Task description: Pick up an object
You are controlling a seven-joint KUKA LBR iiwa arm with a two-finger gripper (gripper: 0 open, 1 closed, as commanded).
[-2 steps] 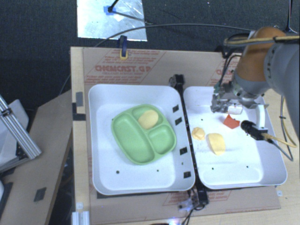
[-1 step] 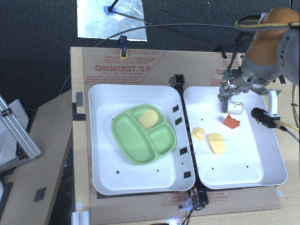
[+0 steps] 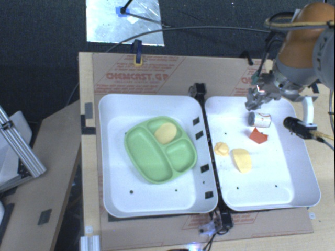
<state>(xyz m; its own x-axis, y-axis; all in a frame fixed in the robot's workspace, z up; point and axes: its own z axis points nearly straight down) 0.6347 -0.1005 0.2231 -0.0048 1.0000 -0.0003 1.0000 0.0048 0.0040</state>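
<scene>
My gripper [image 3: 254, 102] hangs over the far part of the right bin [image 3: 272, 192]. Just below it lies a small grey-and-white cylinder [image 3: 260, 120], seemingly apart from the gripper. A red flat piece [image 3: 258, 136] rests a little nearer the camera. Toward the bin's middle sit a small yellow lump [image 3: 222, 149] and a larger yellow wedge [image 3: 242, 160]. Nothing shows between the gripper's tips.
The left bin [image 3: 120, 192] holds a green divided plate [image 3: 149, 158] with a yellow rounded piece [image 3: 166, 133] in its far compartment. A black divider with clips [image 3: 207, 140] runs between the bins. The arm's orange-banded wrist [image 3: 303, 35] stands above the right bin's far corner.
</scene>
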